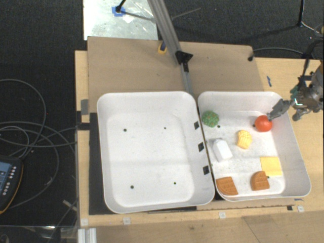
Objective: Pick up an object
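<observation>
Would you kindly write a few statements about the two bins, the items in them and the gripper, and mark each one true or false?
1. The red ball lies in the right bin. True.
2. The green item sits in the left bin. False: it is in the right bin, near the upper left corner.
3. The gripper is at the right bin's upper right, close beside the red ball. True.
4. The yellow block rests on top of the white item. False: they lie apart, the block toward the right side.
5. Two brown pieces lie along the near edge of the right bin. True.
</observation>
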{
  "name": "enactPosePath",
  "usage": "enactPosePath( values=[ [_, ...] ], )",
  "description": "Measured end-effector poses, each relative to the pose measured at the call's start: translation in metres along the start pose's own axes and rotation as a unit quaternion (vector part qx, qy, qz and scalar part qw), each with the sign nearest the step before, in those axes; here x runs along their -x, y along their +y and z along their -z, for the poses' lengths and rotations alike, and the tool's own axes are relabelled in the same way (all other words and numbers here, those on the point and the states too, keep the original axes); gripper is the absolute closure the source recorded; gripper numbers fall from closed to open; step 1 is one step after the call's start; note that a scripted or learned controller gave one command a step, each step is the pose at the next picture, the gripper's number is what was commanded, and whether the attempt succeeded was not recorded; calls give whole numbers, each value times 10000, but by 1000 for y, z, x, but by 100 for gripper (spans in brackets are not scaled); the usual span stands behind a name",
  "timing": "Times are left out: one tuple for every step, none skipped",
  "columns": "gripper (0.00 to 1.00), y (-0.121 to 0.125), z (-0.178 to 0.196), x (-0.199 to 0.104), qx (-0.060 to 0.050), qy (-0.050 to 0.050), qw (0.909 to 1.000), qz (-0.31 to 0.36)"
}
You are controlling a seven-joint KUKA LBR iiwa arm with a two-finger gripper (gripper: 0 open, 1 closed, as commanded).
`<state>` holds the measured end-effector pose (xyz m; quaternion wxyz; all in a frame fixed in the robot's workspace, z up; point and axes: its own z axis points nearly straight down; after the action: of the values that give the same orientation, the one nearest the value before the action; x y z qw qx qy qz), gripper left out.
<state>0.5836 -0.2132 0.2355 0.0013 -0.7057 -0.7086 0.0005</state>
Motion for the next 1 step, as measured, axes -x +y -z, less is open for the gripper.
enactPosePath(
  values=[
    [0,1,3,0,19,-10,10000,9]
  ],
)
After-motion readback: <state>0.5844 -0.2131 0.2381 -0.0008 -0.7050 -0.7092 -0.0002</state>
